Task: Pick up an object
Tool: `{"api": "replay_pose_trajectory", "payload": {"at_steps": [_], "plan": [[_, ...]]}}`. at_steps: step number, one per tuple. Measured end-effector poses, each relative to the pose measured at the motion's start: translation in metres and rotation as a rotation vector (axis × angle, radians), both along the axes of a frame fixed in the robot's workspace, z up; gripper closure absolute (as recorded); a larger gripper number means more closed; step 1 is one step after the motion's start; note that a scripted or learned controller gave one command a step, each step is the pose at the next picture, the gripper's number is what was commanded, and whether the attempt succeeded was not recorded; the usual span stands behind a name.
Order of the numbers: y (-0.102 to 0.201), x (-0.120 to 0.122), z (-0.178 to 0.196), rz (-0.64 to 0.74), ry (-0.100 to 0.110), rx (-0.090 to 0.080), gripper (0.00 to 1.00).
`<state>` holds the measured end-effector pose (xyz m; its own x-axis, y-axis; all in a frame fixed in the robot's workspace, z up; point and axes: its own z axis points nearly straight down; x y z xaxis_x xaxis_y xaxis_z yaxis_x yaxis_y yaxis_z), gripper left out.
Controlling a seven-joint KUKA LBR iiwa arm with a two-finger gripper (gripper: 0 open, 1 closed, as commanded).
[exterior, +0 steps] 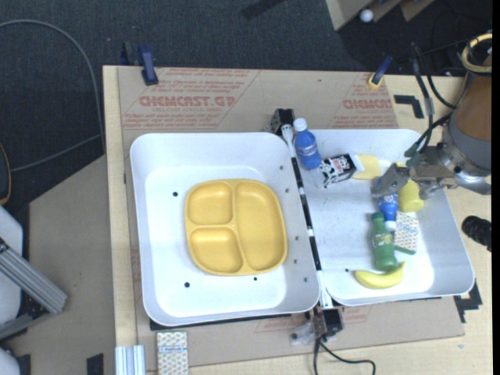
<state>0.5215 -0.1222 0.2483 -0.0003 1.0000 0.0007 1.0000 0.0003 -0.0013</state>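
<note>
At the right of the frame the gripper (397, 183) hangs low over the right bin (344, 241); its opening cannot be made out. Just below lie a yellow object (412, 198), a green bottle (383, 244) and a banana (379, 278). The left bin (156, 209) holds a yellow divided plate (234, 226).

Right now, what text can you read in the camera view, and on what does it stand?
"CHEMCAST GP", red print on the brown board behind the left bin; repeated, cut off, behind the right bin.
Blue bottle label: too small to read.
Green bottle label: blurred.
Small black-and-white packet: unreadable.
</note>
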Motion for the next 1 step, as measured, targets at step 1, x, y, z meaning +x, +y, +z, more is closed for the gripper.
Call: {"api": "replay_pose_trajectory", "payload": {"at_steps": [1], "plan": [[-0.0367,0.0243,-0.0864,-0.001,0.002,0.000,0.00]]}}
